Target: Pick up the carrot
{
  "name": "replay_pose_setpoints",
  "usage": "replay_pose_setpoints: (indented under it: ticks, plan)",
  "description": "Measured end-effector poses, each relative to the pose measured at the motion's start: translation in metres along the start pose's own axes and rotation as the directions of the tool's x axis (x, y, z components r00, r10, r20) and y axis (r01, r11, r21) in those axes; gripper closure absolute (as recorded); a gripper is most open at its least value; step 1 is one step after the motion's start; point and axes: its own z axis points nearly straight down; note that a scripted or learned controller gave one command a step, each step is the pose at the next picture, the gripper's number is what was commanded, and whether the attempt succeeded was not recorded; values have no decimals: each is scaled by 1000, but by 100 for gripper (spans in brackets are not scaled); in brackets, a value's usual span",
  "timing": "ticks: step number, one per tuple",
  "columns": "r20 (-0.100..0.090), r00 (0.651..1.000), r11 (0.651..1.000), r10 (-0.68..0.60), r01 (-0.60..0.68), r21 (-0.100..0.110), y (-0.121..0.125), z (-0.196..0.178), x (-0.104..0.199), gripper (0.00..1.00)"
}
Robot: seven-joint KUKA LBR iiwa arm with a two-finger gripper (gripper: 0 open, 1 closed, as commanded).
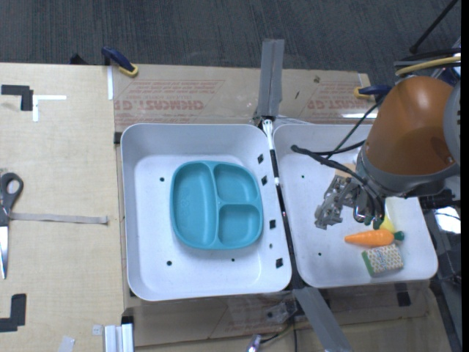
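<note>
So the worktop (58,196) is carrying two white bins, the right bin (315,262) is holding everything, the pincer (333,207) is hanging there, can't tell its state, and the carrot (368,237) is lying just beside it, toward the bin's front-right.

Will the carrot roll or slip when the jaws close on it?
The carrot looks like a smooth, rigid toy, so it is probably light and may slip. Its round, tapered body lies flat on the bin floor, so a nudge could roll it toward the sponge.
</note>
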Motion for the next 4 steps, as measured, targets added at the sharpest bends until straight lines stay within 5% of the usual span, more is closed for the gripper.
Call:
replay_pose_setpoints:
  ticks: [1,2,3,4]
  plan:
    - [3,985,985,-170,170,1,-46,-92,3,100]
    - [3,985,985,-170,170,1,-46,-92,3,0]
    - [0,983,983,-183,183,0,-93,-20,-8,0]
    - [2,996,996,-93,93,0,-97,99,-9,0]
